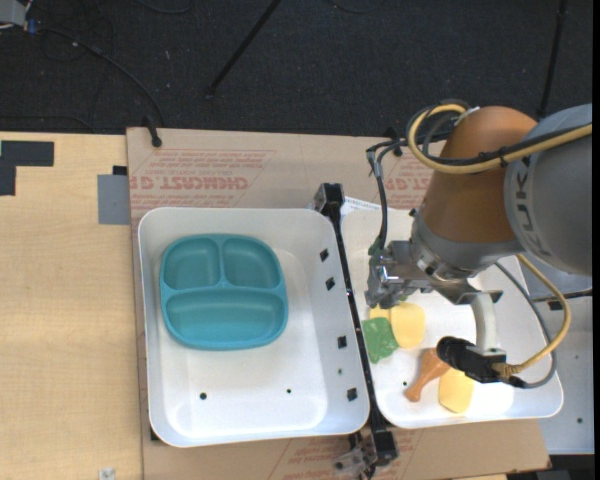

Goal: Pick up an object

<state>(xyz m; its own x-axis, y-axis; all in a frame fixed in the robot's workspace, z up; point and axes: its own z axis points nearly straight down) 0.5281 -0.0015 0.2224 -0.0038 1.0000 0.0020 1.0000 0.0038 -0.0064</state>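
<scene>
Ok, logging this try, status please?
Gripper low in right bin, over yellow piece and green piece. Nothing seen held. Teal plate in left bin.

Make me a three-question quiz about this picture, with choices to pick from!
1. Where does the teal plate lie?
A. left bin
B. right bin
C. bare bench

2. What colour is the piece right under the gripper?
A. purple
B. yellow
C. white

3. How does the teal plate lie?
A. upside down
B. on its edge
C. flat, hollows up

Answers: 1 A, it rests inside the left bin. 2 B, a yellow piece sits below the gripper beside a green one. 3 C, its three hollows face up.
</scene>
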